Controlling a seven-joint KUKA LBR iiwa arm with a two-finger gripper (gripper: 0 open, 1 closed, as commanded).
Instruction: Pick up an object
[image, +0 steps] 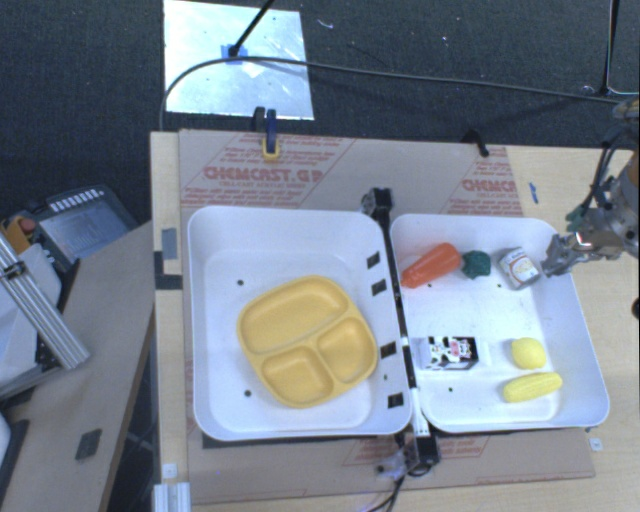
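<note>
The right bin (570, 330) holds an orange carrot with a green top (436, 264), a small silver can (518, 267), a black-and-white carton (452, 351), a yellow lemon (528, 352) and a yellow corn cob (532, 386). My gripper (560, 254) hangs over the bin's far right edge, just right of the can and apart from it. Nothing shows between its fingers.
The left bin (215, 240) holds a yellow divided tray (305, 340). A black divider (392, 300) runs between the bins. The arm enters from the right edge. Cardboard lies under both bins, and a metal plate (236, 55) sits behind the bench.
</note>
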